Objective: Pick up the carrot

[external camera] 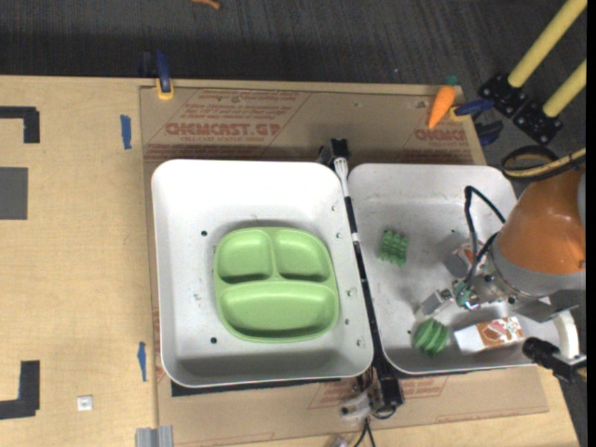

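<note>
Cardboard-topped bench with two white bins; arm low in the right bin.

Gripper hangs by a green ridged toy; whether it is open or closed cannot be told. An orange carrot lies on the cardboard beyond the bin's far rim, so a good pick requires lifting clear, moving far, then descending directly above it.

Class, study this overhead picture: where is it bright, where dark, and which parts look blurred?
Camera view: even, soft light on the two white bins and the green divided plate, with faint shadows under their rims; the floor along the top is dark; the orange band of the arm looks soft and blurred, while the cardboard lettering stays readable.
</note>
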Available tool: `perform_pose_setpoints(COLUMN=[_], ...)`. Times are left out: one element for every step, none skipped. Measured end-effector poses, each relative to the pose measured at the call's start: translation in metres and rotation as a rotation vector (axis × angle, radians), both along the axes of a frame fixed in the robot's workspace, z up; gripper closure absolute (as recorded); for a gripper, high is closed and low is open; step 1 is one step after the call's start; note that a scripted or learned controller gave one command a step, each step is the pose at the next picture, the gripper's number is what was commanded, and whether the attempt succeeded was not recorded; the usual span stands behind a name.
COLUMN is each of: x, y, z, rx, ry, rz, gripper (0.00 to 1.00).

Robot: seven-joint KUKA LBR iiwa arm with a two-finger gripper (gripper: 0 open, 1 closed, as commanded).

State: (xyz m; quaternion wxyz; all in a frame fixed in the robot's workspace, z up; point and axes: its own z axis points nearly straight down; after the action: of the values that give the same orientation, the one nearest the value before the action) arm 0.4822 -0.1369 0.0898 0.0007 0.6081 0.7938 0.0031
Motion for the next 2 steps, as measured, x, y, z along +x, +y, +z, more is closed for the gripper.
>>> perform_pose_setpoints(x=[-0.0009, -0.0002], y=[0.0301, 0.0389], z=[0.0002, 0.0005], rx=[-0.003, -0.006], ry=[-0.001, -0.008], rz=[-0.619, -0.675], gripper=[0.0, 0.0])
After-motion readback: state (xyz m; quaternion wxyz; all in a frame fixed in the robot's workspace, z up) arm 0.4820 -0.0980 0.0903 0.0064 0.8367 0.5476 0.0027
